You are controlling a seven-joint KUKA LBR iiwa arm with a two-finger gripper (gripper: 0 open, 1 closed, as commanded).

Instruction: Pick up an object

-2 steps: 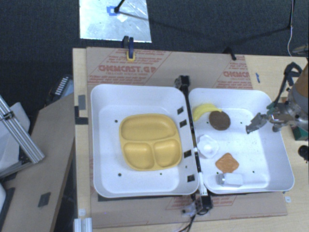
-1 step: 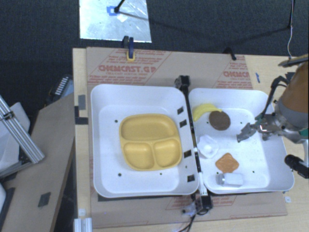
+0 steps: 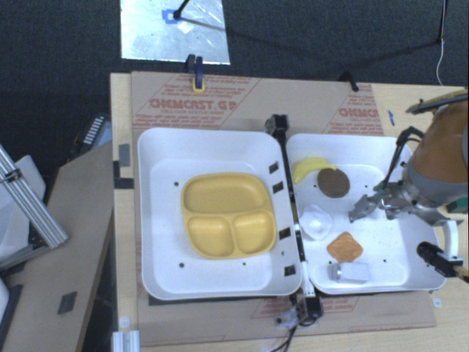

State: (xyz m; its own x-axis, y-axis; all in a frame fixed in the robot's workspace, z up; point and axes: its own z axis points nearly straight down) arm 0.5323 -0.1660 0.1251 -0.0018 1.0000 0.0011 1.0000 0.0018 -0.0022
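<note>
Two white bins [image 3: 157,196] on a table; the gripper [image 3: 364,210] hovers over the right bin's objects, its grip state unclear.

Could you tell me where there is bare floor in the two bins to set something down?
The left bin has bare floor all round the yellow divided tray, widest along its far wall. The right bin is crowded on its left: banana, brown disc, clear cup, orange cookie, grey block. Its near right floor, below the gripper, is bare.

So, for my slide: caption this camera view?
Grey arm's gripper over right white bin of small items; yellow divided tray in left.
</note>
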